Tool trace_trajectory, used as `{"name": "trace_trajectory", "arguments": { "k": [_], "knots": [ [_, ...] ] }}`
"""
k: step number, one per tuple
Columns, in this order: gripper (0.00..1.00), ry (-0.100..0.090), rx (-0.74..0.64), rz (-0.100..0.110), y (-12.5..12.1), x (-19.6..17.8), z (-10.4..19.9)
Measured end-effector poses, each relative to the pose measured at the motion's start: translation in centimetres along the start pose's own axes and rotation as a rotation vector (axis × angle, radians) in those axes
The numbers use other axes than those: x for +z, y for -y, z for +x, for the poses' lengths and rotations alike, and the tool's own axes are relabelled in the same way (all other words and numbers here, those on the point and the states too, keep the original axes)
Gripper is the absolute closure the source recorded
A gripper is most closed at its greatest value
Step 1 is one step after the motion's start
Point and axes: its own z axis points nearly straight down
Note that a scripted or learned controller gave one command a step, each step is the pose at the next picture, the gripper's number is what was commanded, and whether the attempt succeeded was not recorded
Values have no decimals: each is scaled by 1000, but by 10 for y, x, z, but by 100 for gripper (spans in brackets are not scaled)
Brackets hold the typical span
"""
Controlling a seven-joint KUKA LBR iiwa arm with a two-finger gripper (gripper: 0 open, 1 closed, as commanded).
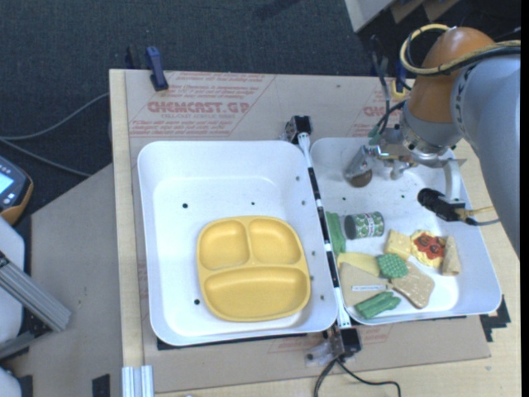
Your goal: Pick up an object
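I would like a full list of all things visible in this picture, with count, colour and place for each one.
left bin: 1, white, left half of the bench
right bin: 1, white, right half of the bench
divided plate: 1, yellow, in the left bin, toward the near side
small can: 1, dark green with a light label, lying in the middle of the right bin
toy food pieces: several, green, yellow, tan and one with red, clustered at the near side of the right bin
clamp: 1, blue, far left edge of the bench
arm: 1, grey with orange band, entering from the right
gripper: 1, metal, over the far part of the right bin
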Motion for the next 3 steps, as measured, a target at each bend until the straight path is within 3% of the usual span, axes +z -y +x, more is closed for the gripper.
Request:
{"name": "trace_trajectory", "arguments": {
  "k": [1, 2, 3],
  "knots": [
    [0, -1, 10, 11, 89, 11, -12],
    [0, 2, 0, -7, -3, 9, 20],
    [0, 1, 4, -1, -6, 10, 28]
  ]
}}
